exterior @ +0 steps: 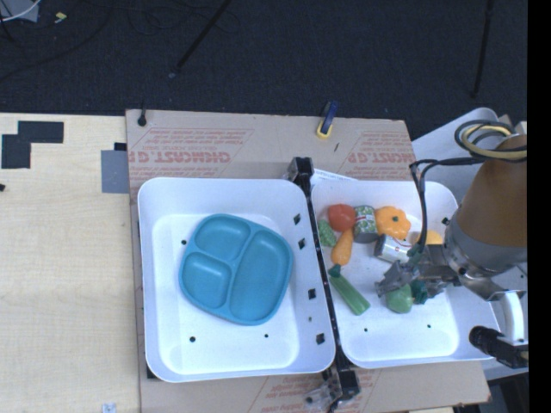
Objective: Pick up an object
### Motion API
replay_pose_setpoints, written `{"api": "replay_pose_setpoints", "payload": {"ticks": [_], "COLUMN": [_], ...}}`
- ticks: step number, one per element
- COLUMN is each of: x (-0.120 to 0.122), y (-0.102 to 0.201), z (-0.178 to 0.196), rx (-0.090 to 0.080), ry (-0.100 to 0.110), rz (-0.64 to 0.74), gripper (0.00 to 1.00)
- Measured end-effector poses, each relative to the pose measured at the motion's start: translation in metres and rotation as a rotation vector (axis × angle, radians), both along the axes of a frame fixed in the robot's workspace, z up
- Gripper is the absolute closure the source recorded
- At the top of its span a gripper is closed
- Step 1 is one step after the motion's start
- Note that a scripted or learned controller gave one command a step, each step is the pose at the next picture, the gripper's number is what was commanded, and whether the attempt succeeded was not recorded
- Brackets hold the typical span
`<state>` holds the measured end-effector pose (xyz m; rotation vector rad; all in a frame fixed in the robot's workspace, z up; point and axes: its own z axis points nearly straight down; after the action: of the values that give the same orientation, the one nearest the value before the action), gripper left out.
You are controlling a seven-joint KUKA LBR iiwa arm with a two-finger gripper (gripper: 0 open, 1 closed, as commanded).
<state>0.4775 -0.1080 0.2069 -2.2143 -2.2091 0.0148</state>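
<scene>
The gripper (pixel 405 284) is down low in the right bin (pixel 430 342), right over a small green piece (pixel 399 299), but from here I cannot tell how its tips stand or whether anything is caught; to do this well, I'd say it should settle squarely on that one piece, close firmly and lift straight up, clear of the cluster just beside it. Around it I count one red piece (pixel 341 216), two orange ones (pixel 393 222) and a long green vegetable (pixel 348 292), and in the left bin (pixel 164 334) one blue divided plate (pixel 236 268).
</scene>
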Motion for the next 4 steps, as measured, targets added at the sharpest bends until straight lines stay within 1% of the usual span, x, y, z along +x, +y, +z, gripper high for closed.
{"api": "replay_pose_setpoints", "payload": {"ticks": [1, 2, 3, 4], "x": [0.003, 0.001, -0.001, -0.002], "y": [0.0, 0.0, 0.004, 0.003], "z": [0.006, -0.059, -0.123, -0.12], "rx": [-0.002, 0.0, -0.001, -0.001], "ry": [-0.012, -0.006, -0.011, -0.013], "rz": [0.002, 0.003, 0.003, -0.003], "gripper": [0.0, 0.0, 0.0, 0.0]}}
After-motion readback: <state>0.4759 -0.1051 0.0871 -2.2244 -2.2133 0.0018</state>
